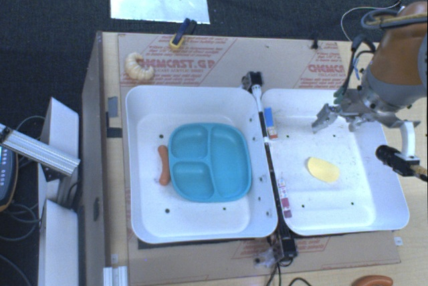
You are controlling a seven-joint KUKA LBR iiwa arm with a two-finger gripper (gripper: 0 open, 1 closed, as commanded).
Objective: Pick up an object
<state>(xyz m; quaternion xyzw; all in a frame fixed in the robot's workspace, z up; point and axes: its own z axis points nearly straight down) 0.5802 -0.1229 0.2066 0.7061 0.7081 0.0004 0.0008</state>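
So the tabletop [200,57] takes up most of the middle of the frame, with dark floor around it. Two white bins sit side by side on it, touching along a center seam. The left bin [144,144] is mostly taken up by a blue divided plate [210,162], so there's only a thin strip of free floor around its walls. The right bin [361,208] has way more open room, basically bare white floor on all sides.

The arm [400,57] comes in from the upper right of the frame, and the gripper [328,119] hangs over the upper part of the right bin, fingers spread apart with nothing between them. The yellow flat object [324,170] lies in the middle of the right bin, below the gripper and apart from it, with nothing crowding it.

Smaller stuff: an orange sausage-shaped toy [163,165] is just beside the plate's left edge, and a pale ridged toy [139,66] sits on the tabletop above the left bin's upper left corner.
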